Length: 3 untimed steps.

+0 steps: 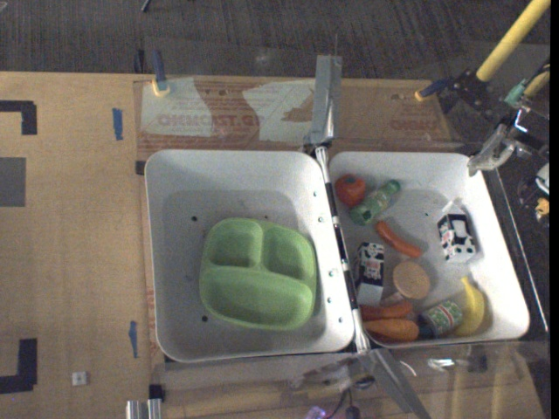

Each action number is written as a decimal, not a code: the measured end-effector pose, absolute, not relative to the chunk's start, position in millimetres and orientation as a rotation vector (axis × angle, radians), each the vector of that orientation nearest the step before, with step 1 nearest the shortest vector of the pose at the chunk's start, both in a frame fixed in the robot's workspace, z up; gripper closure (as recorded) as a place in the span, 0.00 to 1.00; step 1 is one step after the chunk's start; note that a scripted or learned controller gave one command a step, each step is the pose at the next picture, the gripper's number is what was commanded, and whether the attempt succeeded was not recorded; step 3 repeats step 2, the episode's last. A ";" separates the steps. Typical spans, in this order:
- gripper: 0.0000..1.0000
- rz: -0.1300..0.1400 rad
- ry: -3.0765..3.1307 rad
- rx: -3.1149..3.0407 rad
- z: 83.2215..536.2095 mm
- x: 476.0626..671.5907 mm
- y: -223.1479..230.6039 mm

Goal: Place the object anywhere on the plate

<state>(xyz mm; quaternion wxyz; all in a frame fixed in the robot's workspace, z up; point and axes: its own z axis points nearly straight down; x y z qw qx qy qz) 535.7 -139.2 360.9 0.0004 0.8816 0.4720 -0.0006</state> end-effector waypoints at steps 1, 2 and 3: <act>0.00 -0.002 1.489 2.766 434.8 521.4 -95.7; 0.00 -0.005 1.730 2.624 434.4 526.8 -67.2; 0.00 -0.005 1.730 2.624 434.4 526.8 -67.2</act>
